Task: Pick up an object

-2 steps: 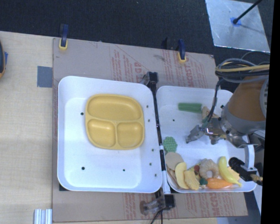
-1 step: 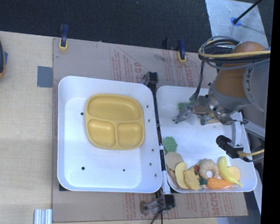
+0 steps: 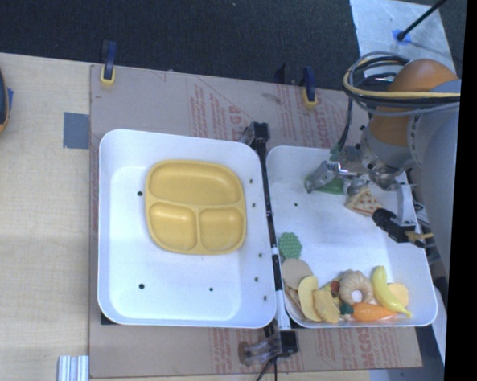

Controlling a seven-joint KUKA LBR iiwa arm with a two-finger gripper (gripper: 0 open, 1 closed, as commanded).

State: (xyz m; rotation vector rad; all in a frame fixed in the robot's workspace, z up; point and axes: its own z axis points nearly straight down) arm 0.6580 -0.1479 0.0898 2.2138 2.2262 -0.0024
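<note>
Cardboard (image 3: 187, 102) covers the bench beneath two white bins. One yellow divided plate (image 3: 196, 205) fills the left bin (image 3: 116, 283). Toy foods crowd the right bin's (image 3: 333, 232) near end: one banana (image 3: 388, 291), one carrot (image 3: 370, 313), one green piece (image 3: 290, 246). At its far end hovers one gripper (image 3: 326, 179).

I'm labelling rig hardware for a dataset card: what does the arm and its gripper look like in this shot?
The arm is a bulky grey body with a rounded orange band above the wrist. Black and yellow cables loop around that band. The gripper at its end is small, built of metallic grey and dark parts, with a greenish tint at its tip. No markings are legible.
</note>
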